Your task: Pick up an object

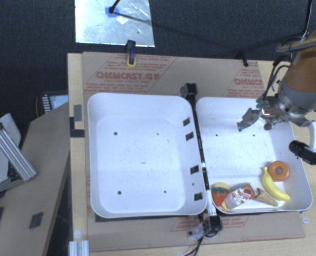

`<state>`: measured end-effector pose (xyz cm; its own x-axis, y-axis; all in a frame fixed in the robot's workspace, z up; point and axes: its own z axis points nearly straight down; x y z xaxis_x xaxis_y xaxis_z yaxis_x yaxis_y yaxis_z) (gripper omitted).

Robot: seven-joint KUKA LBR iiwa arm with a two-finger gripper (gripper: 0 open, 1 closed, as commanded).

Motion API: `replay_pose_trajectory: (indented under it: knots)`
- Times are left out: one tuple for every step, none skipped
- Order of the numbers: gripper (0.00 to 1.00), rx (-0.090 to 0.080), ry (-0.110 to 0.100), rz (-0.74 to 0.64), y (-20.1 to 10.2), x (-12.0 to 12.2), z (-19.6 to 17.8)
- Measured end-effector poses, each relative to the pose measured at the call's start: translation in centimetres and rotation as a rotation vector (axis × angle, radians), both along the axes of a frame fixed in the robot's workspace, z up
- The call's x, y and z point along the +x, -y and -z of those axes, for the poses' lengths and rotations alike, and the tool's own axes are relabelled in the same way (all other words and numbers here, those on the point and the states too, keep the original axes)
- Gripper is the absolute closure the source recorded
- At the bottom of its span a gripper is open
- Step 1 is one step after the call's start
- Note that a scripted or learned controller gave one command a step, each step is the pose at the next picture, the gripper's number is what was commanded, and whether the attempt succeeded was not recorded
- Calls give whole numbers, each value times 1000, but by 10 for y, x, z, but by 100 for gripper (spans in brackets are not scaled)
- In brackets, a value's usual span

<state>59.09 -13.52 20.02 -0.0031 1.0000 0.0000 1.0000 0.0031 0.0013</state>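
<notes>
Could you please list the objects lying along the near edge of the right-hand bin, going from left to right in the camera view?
Round orange-red fruit with a green patch → red-and-white flat packet → tan wedge-shaped piece → yellow banana; an orange ring-shaped doughnut lies just beyond the banana.

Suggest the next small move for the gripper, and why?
Probably shift the gripper toward the right bin's near edge, over the banana. It hangs over bare bin floor near the far side, holding nothing, while the banana, orange ring and packet cluster in the near corner.
</notes>
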Motion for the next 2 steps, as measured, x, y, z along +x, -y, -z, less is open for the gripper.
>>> replay_pose_trajectory:
  knots:
    - [0,-1,14,-6,-36,-14,-133]
    - [0,0,11,-5,-63,-52,-232]
